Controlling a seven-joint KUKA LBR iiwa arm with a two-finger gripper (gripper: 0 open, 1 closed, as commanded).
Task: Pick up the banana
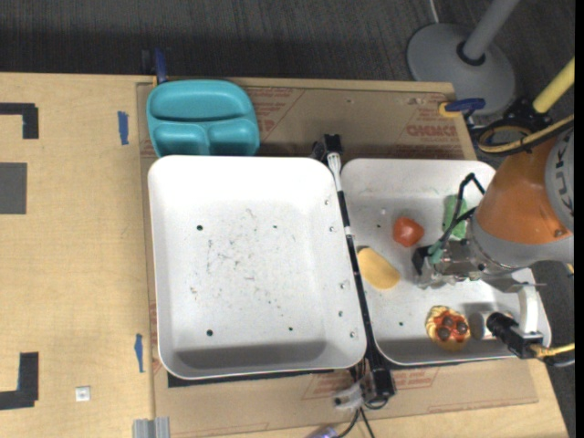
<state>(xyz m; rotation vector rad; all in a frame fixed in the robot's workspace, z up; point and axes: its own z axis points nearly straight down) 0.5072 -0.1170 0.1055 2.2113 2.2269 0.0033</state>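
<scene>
The banana (377,268) is a short yellow piece lying at the left side of the right bin (401,179), close to the wall shared with the left bin. My gripper (432,266) hangs low over the middle of the right bin, just right of the banana and apart from it. The banana lies free on the bin floor. The grey arm with its orange band (522,204) comes in from the right and covers the bin's right side.
A red tomato-like ball (408,232) lies just up-left of the gripper. A green item (453,213) sits behind the gripper, partly hidden by the arm. A brown-and-yellow item (446,326) lies near the front wall. A teal tray (202,117) stands behind the left bin (246,263).
</scene>
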